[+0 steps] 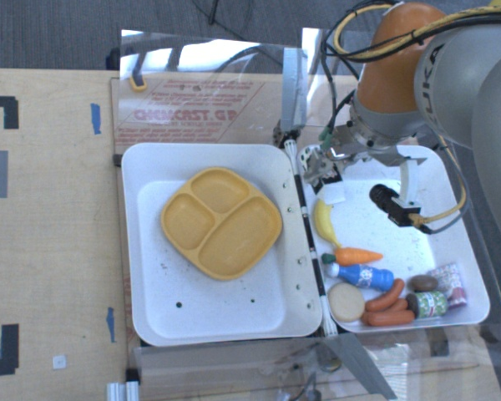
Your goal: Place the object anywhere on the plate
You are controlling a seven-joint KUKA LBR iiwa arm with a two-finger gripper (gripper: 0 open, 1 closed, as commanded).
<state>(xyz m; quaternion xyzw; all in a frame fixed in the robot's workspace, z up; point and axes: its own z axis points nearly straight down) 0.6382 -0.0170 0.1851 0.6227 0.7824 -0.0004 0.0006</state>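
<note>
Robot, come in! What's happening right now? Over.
Claw above right bin's top-left corner, near yellow toy banana. Yellow three-section plate in left bin, bare.

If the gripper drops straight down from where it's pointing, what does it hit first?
Probably the banana. The gripper hangs over the right bin's left edge, just above the banana's upper end. Depth is unclear from this view, so it could land on bare bin floor beside it instead.

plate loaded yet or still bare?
Bare. The yellow plate in the left bin has nothing in its three compartments; the banana lies in the right bin.
</note>
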